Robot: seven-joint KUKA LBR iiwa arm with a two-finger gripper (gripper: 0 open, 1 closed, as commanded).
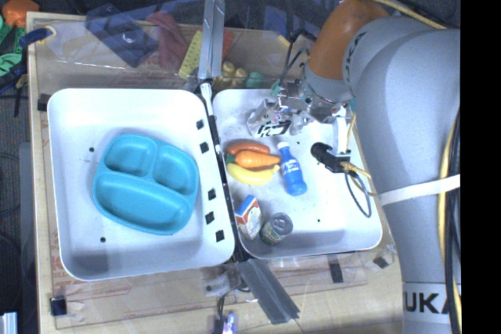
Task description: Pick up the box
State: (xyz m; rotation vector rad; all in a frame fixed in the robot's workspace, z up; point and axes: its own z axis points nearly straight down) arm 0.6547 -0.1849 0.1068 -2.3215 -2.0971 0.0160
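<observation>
Tool (274, 120), grip state unclear, hovers far from box (248, 215) tilted upright.

The wooden bench (156, 297) carries two shallow white bins side by side. The left bin (70, 192) sits at 9 o'clock; the right bin (344, 227) adjoins it toward 3 o'clock. A grey metal divider bar (211, 35) extends toward 12 o'clock. Clear plastic sheeting (117, 51) lies along the bench's 12 o'clock edge.

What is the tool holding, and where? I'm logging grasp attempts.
Cannot be told: the tool is over the right bin's far end, its tips too blurred.
</observation>
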